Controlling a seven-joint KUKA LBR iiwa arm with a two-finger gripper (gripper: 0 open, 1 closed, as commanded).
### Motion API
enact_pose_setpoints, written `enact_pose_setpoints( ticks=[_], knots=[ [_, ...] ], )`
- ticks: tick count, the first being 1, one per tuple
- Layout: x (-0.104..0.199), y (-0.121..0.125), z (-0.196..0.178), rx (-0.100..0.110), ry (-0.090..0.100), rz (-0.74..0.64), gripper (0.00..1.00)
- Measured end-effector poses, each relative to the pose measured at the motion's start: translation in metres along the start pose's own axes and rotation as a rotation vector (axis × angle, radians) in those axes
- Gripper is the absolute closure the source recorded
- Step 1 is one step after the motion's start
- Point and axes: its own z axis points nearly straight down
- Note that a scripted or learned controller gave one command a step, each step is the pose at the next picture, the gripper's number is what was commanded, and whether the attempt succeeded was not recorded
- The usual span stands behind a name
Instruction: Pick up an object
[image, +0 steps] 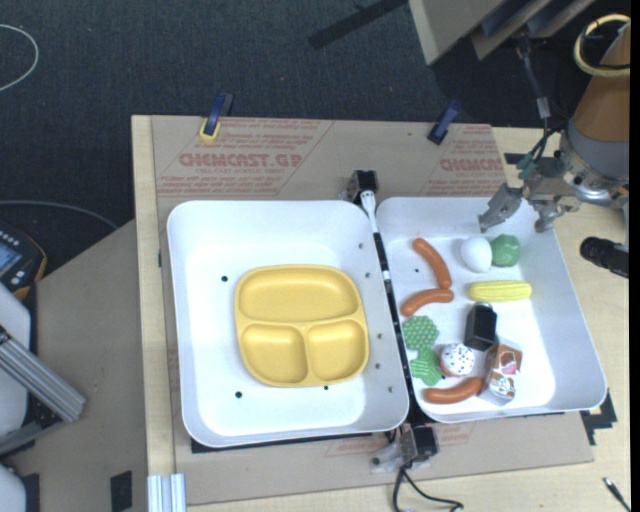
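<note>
Nearest the lens, at the right bin's (575, 300) front edge: a sausage (452, 392) beside a small packet (504, 372), well forward of the claw (522, 208). Just below the claw, almost touching: a white egg (476, 253) and a green ball (506, 250), side by side. Claw spread open, empty, hovering above the bin's far rim. Egg likely the readiest target, straight down and slightly forward.

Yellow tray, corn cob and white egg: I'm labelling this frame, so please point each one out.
yellow tray (300, 295): camera view, on the wide upper compartment.
corn cob (500, 291): camera view, on the middle of its yellow length.
white egg (476, 253): camera view, on the centre of its shell.
</note>
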Motion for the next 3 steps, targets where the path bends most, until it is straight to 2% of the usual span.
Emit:
enact_pose_setpoints(
  ticks=[1, 3],
  knots=[
    [0.0, 0.003, -0.009, -0.015, -0.003, -0.003, 0.0],
    [-0.008, 0.009, 0.08, -0.01, -0.002, -0.002, 0.0]
  ],
)
